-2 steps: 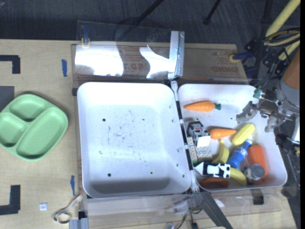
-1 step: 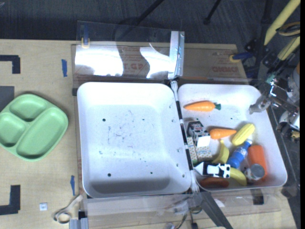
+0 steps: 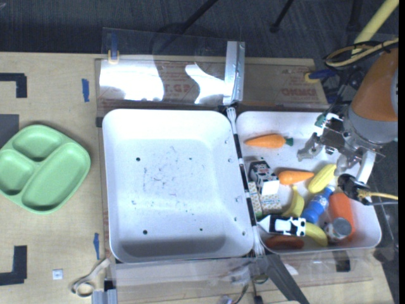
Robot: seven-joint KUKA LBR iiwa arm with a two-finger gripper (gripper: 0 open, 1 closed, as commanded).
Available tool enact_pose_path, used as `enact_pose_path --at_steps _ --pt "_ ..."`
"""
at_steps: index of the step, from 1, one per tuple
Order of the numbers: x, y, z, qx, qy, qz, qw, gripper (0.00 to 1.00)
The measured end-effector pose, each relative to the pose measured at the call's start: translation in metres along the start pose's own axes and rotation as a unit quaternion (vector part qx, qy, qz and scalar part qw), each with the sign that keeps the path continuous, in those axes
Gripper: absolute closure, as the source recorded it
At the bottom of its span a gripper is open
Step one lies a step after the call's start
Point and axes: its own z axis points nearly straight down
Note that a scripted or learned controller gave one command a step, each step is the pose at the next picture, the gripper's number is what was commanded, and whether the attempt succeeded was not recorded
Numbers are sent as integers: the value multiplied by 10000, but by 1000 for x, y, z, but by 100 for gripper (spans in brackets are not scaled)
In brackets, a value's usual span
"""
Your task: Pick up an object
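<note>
The right bin (image 3: 373, 233) holds several small objects. An orange carrot (image 3: 266, 141) lies at its back, and a second orange piece (image 3: 294, 177) rests beside a yellow banana (image 3: 321, 177). In front of these are a blue bottle (image 3: 315, 208), an orange-red bottle (image 3: 342, 211), a white box (image 3: 270, 192), a black-and-white toy (image 3: 288, 225) and another yellow piece (image 3: 314, 234). My gripper (image 3: 329, 155) hangs over the back right of this bin, just above the banana. Its fingers are spread open, with nothing between them.
The left bin (image 3: 171, 176) stands beside the right one, sharing a raised middle rim (image 3: 243, 176). A green divided plate (image 3: 43, 168) sits on the bench at far left. Scissors (image 3: 88, 280) lie at the front left. A clear panel (image 3: 171, 75) stands behind the bins.
</note>
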Motion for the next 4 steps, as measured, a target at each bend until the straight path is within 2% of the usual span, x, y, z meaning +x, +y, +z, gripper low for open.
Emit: enact_pose_path --at_steps 1,2,3,4 --pt "-41 -14 57 -12 0 -1582 9874 0" --pt "1 -39 67 -1 0 -1667 9860 0" --pt "34 -12 80 -22 -4 -1526 9883 0" --pt "73 67 82 -12 -12 -2256 9742 0"
